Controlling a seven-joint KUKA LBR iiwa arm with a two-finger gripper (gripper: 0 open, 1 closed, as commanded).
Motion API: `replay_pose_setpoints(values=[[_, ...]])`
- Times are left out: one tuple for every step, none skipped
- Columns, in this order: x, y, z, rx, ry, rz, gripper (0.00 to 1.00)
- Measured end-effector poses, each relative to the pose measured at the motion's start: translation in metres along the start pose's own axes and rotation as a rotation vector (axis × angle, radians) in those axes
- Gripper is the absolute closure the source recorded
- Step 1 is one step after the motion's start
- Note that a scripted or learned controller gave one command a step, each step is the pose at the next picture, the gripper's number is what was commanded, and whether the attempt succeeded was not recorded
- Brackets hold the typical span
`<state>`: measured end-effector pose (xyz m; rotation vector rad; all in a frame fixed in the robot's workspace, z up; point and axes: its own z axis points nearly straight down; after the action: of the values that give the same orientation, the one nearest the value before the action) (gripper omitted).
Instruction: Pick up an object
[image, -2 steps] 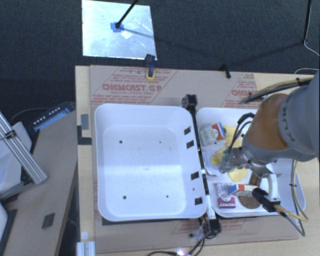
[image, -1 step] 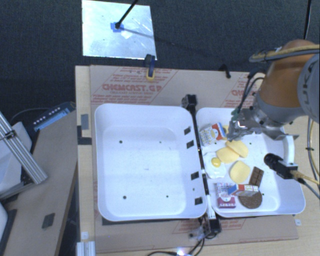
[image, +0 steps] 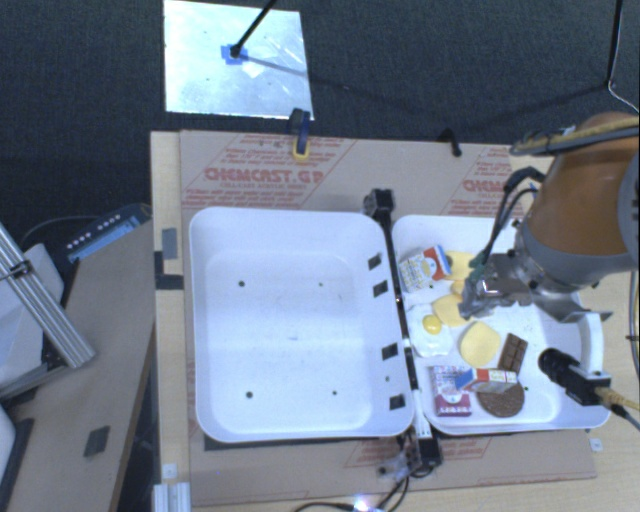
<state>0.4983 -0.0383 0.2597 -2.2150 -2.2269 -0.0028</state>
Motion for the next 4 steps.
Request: replay_pose_setpoints(values=[[-0.14, -0.018, 0.152, 0.012, -0.006, 0.018, 1.0], [-0.134, 0.11, 0.066, -0.018, -0.007, -0.004, 1.0], [-0.062, 0.07, 0.109, 0.005, 0.003, -0.004, 1.0], [-0.057, 0.008, 0.133, 0.007, 0.0, 0.005, 1.0]])
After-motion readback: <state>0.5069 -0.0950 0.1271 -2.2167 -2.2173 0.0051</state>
